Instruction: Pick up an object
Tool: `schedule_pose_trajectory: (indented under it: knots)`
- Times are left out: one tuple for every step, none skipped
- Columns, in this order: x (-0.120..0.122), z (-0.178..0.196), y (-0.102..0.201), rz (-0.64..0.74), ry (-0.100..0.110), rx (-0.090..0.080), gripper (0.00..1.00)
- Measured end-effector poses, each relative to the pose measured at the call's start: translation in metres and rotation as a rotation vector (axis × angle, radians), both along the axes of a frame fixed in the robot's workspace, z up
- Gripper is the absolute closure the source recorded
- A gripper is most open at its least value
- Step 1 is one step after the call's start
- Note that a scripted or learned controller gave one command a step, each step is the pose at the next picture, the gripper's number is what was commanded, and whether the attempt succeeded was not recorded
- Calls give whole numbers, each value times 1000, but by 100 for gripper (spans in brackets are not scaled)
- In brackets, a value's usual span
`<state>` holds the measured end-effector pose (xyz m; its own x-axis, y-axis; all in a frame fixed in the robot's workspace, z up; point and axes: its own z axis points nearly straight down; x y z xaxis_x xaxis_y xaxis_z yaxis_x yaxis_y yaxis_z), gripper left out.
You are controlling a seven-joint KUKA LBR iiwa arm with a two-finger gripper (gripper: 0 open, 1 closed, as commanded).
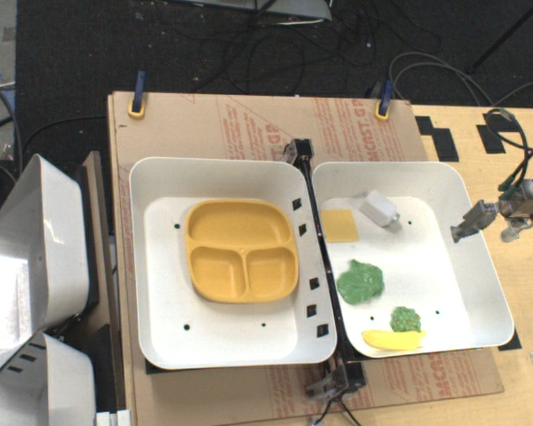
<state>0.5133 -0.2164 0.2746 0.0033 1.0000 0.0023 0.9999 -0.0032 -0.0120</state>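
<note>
**Listener:** Where is your claw, and what is it doing?

**Arm:** My claw (489, 220) is hovering at the right edge of the right bin (480, 264), just above its rim. It is grasping nothing. I cannot tell from this angle whether it is released or clenched.

**Listener:** What is lying there to pick up?

**Arm:** Five things, all in the right bin. A white block (380, 209) is sitting toward the far side, with a flat yellow square (339, 225) just to its left, against the divider. A large green clump (361, 281) is resting mid-bin. A smaller green clump (405, 318) is lying near the front, touching a yellow banana-shaped piece (392, 338) below it. The left bin (160, 327) is holding a yellow divided plate (242, 248).

**Listener:** Which are you choosing?

**Arm:** I am judging the white block best: it is closest to me, raised, and apart from its neighbours.

**Listener:** How is it pointing?

**Arm:** Its long axis is running from far-left to near-right.

**Listener:** So how are you doing this well?

**Arm:** I am planning to move left over it, turn my wrist to close across its short width, and descend straight so I am not nudging it.
</note>
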Motion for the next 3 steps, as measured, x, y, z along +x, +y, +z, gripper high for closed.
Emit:
schedule_pose_trajectory:
  knots:
    - [2, 6, 1, 4, -12, -3, 0]
    - [0, -56, -3, 1, -6, -1, 0]
    - [-5, -116, 5, 2, -8, 0, 0]
